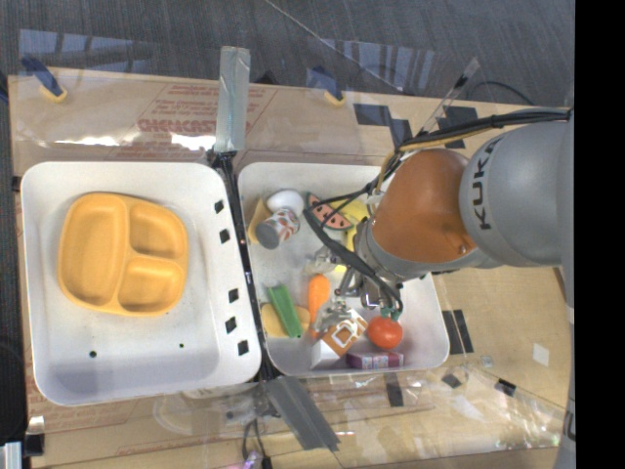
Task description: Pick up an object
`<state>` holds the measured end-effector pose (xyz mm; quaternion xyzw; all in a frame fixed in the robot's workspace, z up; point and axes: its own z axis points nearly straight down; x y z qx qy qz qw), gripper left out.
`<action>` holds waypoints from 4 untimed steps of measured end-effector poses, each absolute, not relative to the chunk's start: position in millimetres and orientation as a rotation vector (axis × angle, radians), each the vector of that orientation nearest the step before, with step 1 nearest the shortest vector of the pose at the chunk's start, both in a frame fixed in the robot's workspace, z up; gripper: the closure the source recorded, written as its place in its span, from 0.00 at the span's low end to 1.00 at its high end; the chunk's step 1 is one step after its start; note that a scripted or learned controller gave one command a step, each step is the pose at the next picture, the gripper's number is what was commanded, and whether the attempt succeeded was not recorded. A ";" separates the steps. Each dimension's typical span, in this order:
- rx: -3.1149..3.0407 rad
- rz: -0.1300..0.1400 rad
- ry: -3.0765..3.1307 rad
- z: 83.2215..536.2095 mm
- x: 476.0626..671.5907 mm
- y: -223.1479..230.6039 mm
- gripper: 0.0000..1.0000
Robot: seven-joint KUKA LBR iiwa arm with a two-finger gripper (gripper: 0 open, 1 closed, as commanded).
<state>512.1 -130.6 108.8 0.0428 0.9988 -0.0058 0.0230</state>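
Arm (488,203) (grey, orange band) reaches over right bin (430,335). Yellow divided plate (122,253) sits in bin left of it. Gripper (354,306) low inside right bin; finger state cannot tell. Carrot (317,292) just left of gripper, tomato (385,333) just right.

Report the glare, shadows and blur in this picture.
Camera view: glare streaks the clear plastic sheet above the bins; soft shadow lies along the left bin's lower wall and beneath the arm in the right bin; the toys look slightly soft, the arm sharper.
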 end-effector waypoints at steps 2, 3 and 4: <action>-0.097 0.002 3.143 91.6 494.4 -94.7 0.00; 0.169 0.003 3.146 91.4 484.6 -94.0 0.00; 0.161 0.002 3.142 102.6 486.9 -94.0 1.00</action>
